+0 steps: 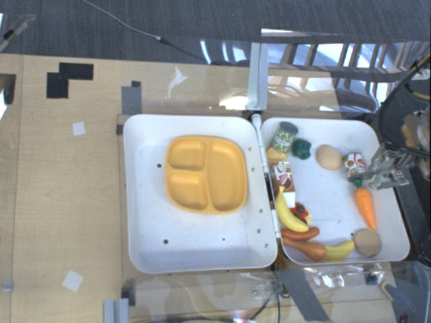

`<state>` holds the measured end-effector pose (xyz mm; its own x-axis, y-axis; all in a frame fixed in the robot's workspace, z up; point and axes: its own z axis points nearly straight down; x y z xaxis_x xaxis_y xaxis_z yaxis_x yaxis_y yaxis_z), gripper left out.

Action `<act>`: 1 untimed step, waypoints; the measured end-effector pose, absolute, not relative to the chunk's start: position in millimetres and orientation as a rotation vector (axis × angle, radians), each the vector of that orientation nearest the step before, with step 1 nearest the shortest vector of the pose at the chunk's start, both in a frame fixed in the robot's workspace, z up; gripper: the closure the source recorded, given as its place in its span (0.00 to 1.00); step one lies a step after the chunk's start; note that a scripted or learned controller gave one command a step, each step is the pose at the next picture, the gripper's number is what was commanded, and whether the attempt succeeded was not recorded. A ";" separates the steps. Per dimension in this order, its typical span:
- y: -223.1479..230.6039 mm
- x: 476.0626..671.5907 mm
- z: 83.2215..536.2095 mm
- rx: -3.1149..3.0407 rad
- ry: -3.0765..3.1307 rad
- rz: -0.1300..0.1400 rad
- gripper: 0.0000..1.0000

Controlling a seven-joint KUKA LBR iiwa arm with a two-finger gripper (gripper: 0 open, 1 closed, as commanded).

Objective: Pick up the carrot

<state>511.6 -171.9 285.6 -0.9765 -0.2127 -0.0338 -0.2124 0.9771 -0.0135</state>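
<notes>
**Carrot lies by the right wall of the right bin, gripper just above its top**

While you look down on the tabletop (60,200), you find the carrot (366,207) in the right bin (330,200), close to that bin's right wall. It lies flat with its green-tipped thick end toward the far side and its point toward the near side. The gripper (377,175) sits at the carrot's far end, reaching in from the right over the bin's rim; you cannot tell from this view whether it is wide or narrow, and nothing shows between it and the carrot that would prove a hold.

Just left of the gripper you see a small red and white can (353,165), and further left a pale round potato (328,157). At the near right corner rests a brown round item (368,241), touching a banana (339,249). Another banana (286,212) and two sausages (303,241) lie along the left and near sides of the same bin.

The left bin (148,241) carries a yellow divided plate (205,173) near its centre.
</notes>
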 end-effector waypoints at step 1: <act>-171.0 514.4 297.9 -0.333 3.078 -0.019 1.00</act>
